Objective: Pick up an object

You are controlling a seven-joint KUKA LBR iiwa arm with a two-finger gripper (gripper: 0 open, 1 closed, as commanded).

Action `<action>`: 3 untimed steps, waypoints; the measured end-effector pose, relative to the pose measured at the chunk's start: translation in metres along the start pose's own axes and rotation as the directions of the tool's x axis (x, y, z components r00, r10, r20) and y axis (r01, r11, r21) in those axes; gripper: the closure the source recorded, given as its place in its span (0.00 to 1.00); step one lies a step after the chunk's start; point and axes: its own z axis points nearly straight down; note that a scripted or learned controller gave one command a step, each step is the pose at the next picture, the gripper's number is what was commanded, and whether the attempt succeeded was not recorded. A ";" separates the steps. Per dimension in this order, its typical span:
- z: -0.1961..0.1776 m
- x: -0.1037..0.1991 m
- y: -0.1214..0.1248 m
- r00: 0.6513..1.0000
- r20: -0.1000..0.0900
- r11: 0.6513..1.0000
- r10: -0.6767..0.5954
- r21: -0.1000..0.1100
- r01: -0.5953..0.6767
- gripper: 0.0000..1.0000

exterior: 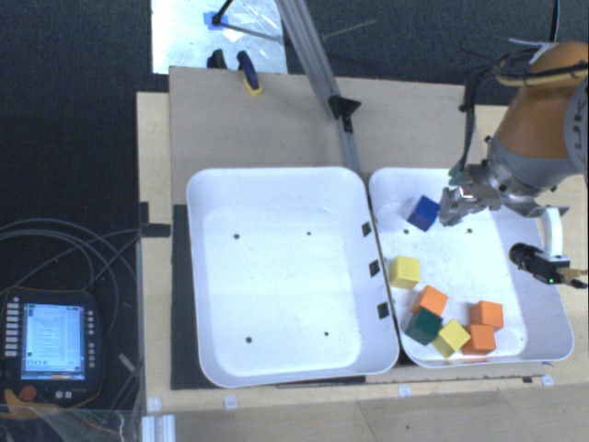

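While the gripper (451, 212) hangs low over the right bin (552, 343), the blue cube (423, 213) sits just left of its tip, near the bin's far-left corner. Whether the pincer is open or holding anything can't be told. Likely risks w/ this approach: a nudge pushes the cube toward the bin wall, or the grab closes beside it, not around it.

pendant screen (55, 342) lit, text seemingly unreadable
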 end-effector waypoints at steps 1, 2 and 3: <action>-0.012 0.059 -0.005 1.000 -0.001 1.000 -0.002 -0.002 0.002 1.00; -0.027 0.110 -0.022 1.000 -0.001 1.000 -0.002 -0.001 0.002 1.00; -0.019 0.166 -0.037 1.000 0.000 1.000 -0.002 0.001 0.002 1.00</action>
